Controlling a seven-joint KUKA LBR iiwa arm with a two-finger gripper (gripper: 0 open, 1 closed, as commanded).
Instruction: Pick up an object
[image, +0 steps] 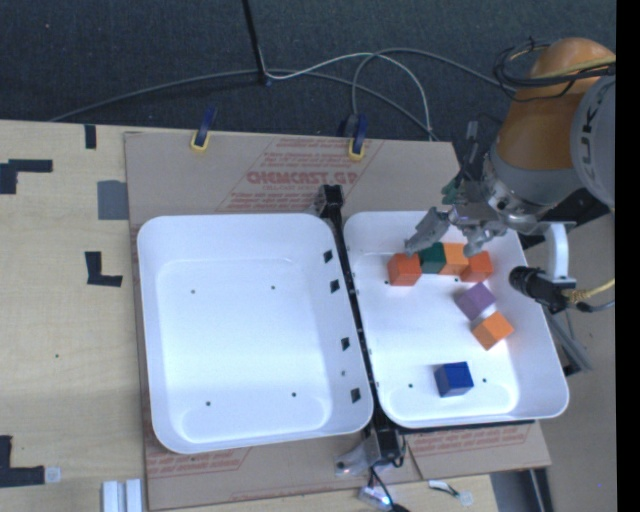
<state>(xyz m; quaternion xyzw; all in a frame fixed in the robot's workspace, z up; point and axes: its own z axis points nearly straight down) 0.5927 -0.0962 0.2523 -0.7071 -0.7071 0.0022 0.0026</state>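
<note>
The right bin (400, 392) holds several small blocks. An orange block (404, 269), a green block (433, 258), a lighter orange block (455, 257) and a red-orange block (477, 266) lie in a row near its far side. A purple block (475, 299) and an orange block (492, 329) sit further right, and a blue block (453, 378) lies near the front. My gripper (450, 235) hangs open over the row, one finger (425, 232) above the orange and green blocks and the other by the red-orange one. Nothing is between the fingers.
The left bin (240, 330) stands beside the right one, with a black clip rail (345, 300) between them. Both rest on a cardboard sheet (290, 170). Cables (380, 70) run across the dark floor behind. My arm's orange band (545, 110) looms at the upper right.
</note>
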